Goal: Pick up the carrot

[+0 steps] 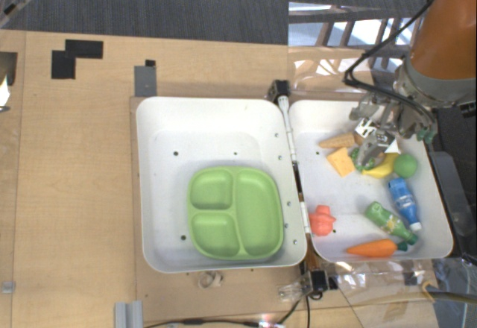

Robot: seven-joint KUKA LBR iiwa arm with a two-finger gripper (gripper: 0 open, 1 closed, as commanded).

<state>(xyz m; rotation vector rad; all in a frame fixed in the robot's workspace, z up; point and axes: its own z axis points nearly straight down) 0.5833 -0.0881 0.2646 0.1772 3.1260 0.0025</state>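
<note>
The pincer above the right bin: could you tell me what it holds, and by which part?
It cannot be told. The pincer sits low over the yellow items, far from the carrot.

A green plate (235,212) with three compartments is lying in the left bin (160,133). In the right bin (440,233), a blue bottle (403,203) and a green bottle (387,218) are lying near each other, a green ball (405,165) is touching a banana (381,168), and a cheese wedge (342,162) is sitting below a cracker (337,142). A pink toy (322,221) is resting by the divider. Both bins are sitting on the tabletop (67,192).

Wooden bench (74,192) bears two white bins (160,170).
</note>
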